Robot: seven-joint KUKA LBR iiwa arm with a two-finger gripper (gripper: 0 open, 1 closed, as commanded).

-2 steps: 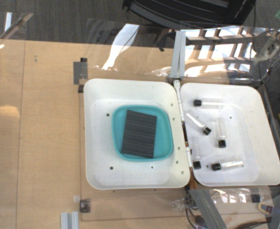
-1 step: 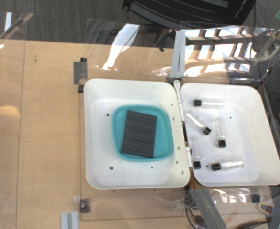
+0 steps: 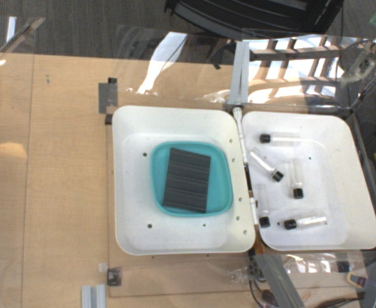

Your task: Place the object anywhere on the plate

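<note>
A dark grey ribbed rectangular block (image 3: pixel 187 181) lies flat on the teal square plastic plate (image 3: pixel 222 196), which sits in the middle of the left shallow white bin (image 3: pixel 130 172). The block covers the plate's centre, with teal showing on all four sides of it. Its long axis runs near to far, tipped slightly so that its far end leans to the right.

The right shallow white bin (image 3: pixel 342 230) holds several small clear vials with black caps (image 3: pixel 276 173), scattered well apart from one another and lying on their sides.

Of the arm, a grey piece (image 3: pixel 375 285) shows at the near right corner, well apart from both bins; how its fingers stand cannot be told, nor whether they grasp anything.

Judged from how things lie, the block already rests on the plate, so the task looks complete. The plate and block lie far to the left of that arm piece, across the whole right bin.
</note>
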